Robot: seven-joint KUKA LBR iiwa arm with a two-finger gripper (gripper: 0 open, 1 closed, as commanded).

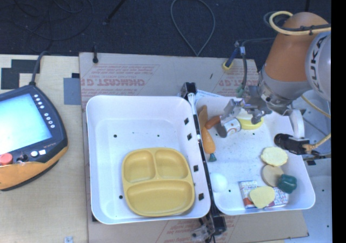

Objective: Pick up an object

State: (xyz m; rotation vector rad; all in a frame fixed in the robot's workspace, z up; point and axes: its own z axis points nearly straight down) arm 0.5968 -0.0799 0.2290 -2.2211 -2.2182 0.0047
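My gripper [241, 111] hangs low over the far part of the right bin [306, 199]. Right under it lie a small yellow piece [251, 123] and a pale cup-like item [230, 127]; I cannot tell whether it touches either. A brown-orange piece [212, 122] lies just left of them. A carrot [207, 138] with a green end rests along the bin's left wall. In the near part are a white ball [219, 182], three pale yellow slices [274, 156], a green piece [287, 183] and a printed packet [246, 189].
The left bin [102, 128] holds a yellow divided plate [158, 179]. A teach pendant [27, 133] lies on the bench at the far left. The divider between the bins [195, 144] runs close to the carrot.
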